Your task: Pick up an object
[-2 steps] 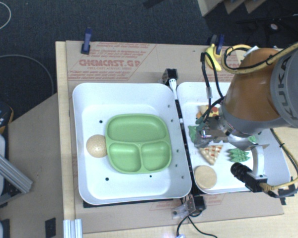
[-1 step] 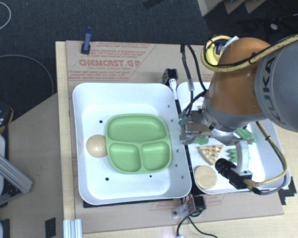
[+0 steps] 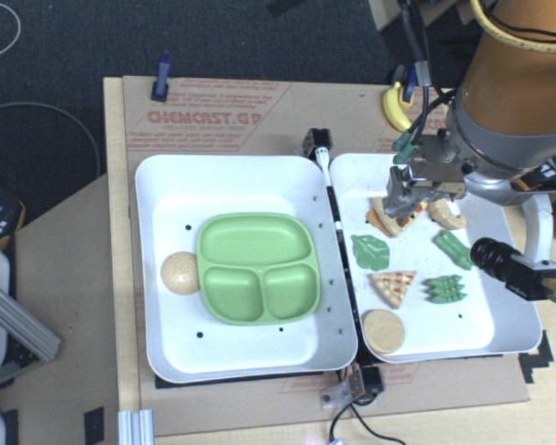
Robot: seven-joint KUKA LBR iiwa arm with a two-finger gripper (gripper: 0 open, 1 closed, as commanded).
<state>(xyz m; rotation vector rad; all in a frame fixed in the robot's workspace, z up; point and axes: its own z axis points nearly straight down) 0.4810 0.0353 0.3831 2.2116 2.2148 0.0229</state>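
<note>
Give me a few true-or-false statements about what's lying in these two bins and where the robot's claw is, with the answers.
1. A green tray lies in the left bin. True.
2. A round cookie sits inside one of the tray's compartments. False: it lies beside the tray, on the bin floor to its left.
3. The gripper is over the right bin. True.
4. The pizza slice is in the left bin. False: it is in the right bin.
5. A banana lies outside the bins. True.
</note>
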